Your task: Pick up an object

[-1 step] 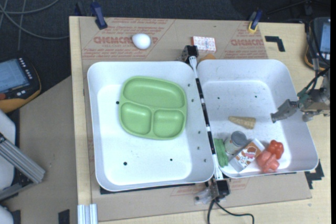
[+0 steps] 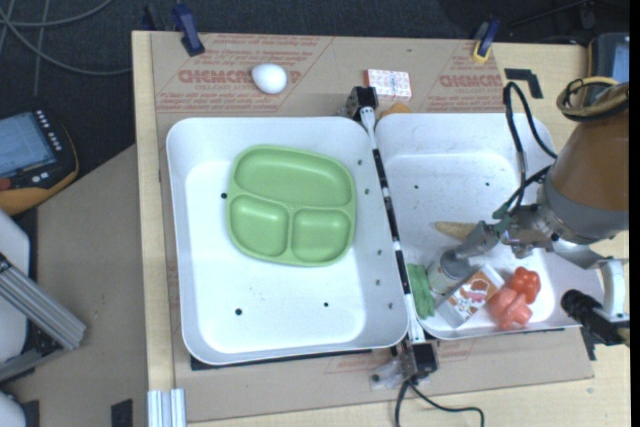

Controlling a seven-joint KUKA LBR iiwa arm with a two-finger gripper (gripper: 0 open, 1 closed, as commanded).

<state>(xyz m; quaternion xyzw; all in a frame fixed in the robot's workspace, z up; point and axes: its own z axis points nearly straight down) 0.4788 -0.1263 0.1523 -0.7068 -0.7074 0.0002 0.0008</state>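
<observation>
A small printed carton (image 2: 470, 297) lies just below the claw (image 2: 455, 265), a red toy (image 2: 513, 296) to its right; whether the claw is wide or narrow cannot be told.

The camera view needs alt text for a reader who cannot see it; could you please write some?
A grey and orange arm reaches into the right bin, its gripper low over a small carton and a red toy. The left bin holds a green divided plate.

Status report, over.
End effector low in right bin, over the clutter. Red object beside it, not held. Small carton and green item crowd close.
</observation>
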